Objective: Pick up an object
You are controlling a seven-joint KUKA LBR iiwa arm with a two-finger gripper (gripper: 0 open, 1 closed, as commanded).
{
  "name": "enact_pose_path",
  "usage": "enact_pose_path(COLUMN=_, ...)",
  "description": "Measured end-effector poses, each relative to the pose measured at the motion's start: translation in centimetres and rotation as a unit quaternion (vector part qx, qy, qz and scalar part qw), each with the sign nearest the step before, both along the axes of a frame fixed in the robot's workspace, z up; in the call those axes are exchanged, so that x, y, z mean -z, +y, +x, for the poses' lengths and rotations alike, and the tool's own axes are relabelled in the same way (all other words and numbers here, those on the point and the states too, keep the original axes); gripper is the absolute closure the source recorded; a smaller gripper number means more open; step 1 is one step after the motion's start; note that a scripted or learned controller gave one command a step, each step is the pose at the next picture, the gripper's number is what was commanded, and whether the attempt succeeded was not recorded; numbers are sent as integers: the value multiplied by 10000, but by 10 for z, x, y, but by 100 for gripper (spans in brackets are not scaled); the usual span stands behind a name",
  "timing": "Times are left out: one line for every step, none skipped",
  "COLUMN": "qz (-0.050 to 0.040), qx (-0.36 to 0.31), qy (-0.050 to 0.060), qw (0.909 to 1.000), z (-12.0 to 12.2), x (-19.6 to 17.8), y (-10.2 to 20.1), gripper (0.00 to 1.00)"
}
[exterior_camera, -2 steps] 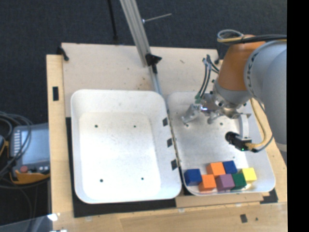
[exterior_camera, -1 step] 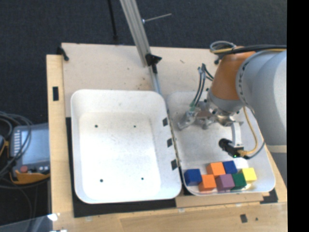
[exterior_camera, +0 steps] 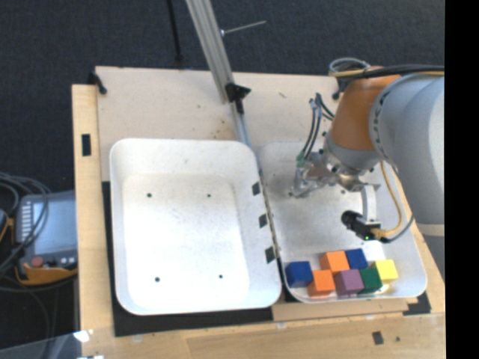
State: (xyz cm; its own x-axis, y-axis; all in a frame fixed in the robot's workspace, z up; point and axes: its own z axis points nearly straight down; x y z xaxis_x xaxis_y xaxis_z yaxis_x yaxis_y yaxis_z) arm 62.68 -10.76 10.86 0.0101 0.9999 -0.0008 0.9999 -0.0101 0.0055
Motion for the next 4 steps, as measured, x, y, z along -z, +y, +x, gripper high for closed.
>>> enact_pose_path(qz=-2, qx=-33, qy=-4, qw=10000, z=-7, x=-51, y=-6, gripper=100)
enact_pose_path(qz=-4, qx=-66, qy=-12, qw=10000, z=-5, x=-105, y=-8, gripper=100)
enact_pose_path(qz=4, qx=-78, qy=26, qw=10000, z=-16, x=-103, y=36, gripper=100)
enact_pose_path(qz=10, qx=-83, qy=31, qw=10000, z=-42, x=-104, y=91, gripper=100)
